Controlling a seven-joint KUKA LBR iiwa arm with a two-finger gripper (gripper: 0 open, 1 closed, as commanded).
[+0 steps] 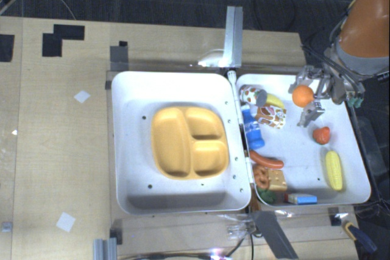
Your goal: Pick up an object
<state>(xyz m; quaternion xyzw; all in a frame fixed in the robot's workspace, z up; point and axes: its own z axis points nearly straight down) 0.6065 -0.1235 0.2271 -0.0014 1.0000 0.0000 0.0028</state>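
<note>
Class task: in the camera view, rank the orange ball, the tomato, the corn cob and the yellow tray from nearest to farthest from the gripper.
1. orange ball, at the gripper.
2. tomato, just below.
3. corn cob, lower right of that bin.
4. yellow tray, in the left bin.

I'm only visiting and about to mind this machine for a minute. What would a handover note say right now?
Gripper: over the right bin, jaws closed on the orange ball.
Other items in that bin: tomato, corn cob, sausage, blue bottle.
Left bin: holds the yellow divided tray.
Done: ball appears grasped.
Left: confirm the grip holds while lifting.
</note>
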